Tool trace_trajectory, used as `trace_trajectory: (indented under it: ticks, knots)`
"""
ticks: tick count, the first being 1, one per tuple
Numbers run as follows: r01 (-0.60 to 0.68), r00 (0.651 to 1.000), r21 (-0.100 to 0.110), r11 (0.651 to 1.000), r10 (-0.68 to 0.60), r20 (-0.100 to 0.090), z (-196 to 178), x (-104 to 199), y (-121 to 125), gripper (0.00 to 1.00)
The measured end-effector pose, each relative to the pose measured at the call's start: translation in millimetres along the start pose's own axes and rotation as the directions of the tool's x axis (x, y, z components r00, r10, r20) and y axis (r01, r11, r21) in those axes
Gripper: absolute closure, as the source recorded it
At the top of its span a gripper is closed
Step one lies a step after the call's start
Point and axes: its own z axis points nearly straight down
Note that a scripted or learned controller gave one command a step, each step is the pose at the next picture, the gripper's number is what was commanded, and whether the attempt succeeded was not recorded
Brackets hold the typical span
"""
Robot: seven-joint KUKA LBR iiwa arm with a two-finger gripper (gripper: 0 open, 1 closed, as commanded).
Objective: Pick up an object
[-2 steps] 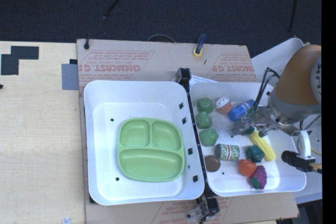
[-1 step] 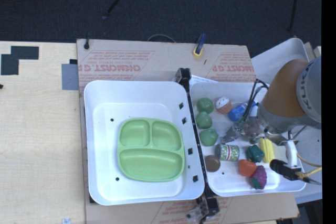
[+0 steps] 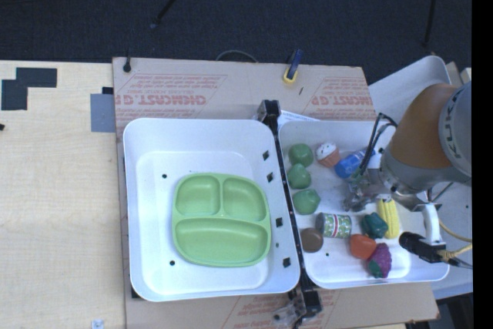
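Observation:
The right bin (image 3: pixel 339 273) holds several small toys: three green round pieces (image 3: pixel 300 155), (image 3: pixel 299 177), (image 3: pixel 306 201), an orange-and-white piece (image 3: pixel 329 154), a blue piece (image 3: pixel 350 164), a small can (image 3: pixel 334 225), a brown piece (image 3: pixel 312 240), a teal piece (image 3: pixel 375 225), a yellow corn (image 3: pixel 389 216), a red piece (image 3: pixel 362 246) and a purple piece (image 3: pixel 379 262). My gripper (image 3: pixel 358 193) reaches down into this bin from the right, low over its middle, just below the blue piece and left of the corn. I see nothing between its fingers.
The left bin (image 3: pixel 146 158) holds a green divided plate (image 3: pixel 221 219). A black clamp (image 3: pixel 269 112) joins the bins at the back. The arm's grey and orange body (image 3: pixel 424 139) hangs over the right bin's right side. Cardboard lies under both bins.

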Motion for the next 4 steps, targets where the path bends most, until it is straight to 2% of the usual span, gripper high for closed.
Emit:
trace_trajectory:
  ticks: [1, 3, 4]
  knots:
    - [0.003, 1.0, -0.008, 1.0, -0.003, 0.004, -49.8, 6.2, 7.5, 1.0]
    - [0.004, 1.0, -0.009, 1.0, -0.004, 0.004, -133.3, 1.2, 3.0, 1.0]
    - [0.007, 1.0, -0.004, 1.0, -0.007, 0.002, -122.0, 52.5, 14.4, 1.0]
